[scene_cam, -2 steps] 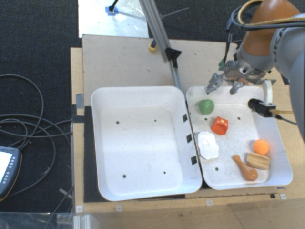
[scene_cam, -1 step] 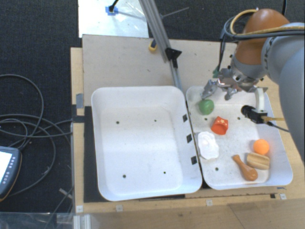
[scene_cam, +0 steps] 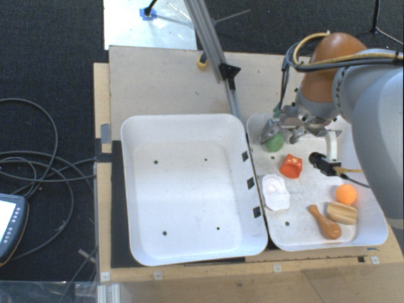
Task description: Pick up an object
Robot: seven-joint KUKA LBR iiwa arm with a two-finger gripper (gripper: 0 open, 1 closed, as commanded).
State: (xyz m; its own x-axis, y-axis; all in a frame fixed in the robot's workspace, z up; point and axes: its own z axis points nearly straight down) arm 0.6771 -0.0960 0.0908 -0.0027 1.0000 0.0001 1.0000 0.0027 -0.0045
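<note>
I see the pincer (scene_cam: 275, 133) low in the right bin (scene_cam: 379, 232), at its 11 o'clock corner, right over a green ball (scene_cam: 274, 143). I cannot tell its state, nor whether it grips the ball. A red block (scene_cam: 291, 166) sits just at 4 o'clock of the ball. A white lump (scene_cam: 275, 192) lies by the bin's left wall. At 5 o'clock, an orange ball (scene_cam: 346, 194) touches a wood block (scene_cam: 341, 213), beside a wooden peg (scene_cam: 324, 221). The left bin (scene_cam: 136, 188) sits alongside on the desk (scene_cam: 158, 74).

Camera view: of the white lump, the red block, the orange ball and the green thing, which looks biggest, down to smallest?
1. White lump
2. Red block, orange ball and green thing: too alike to rank, and the gripper partly covers the green one.
</note>
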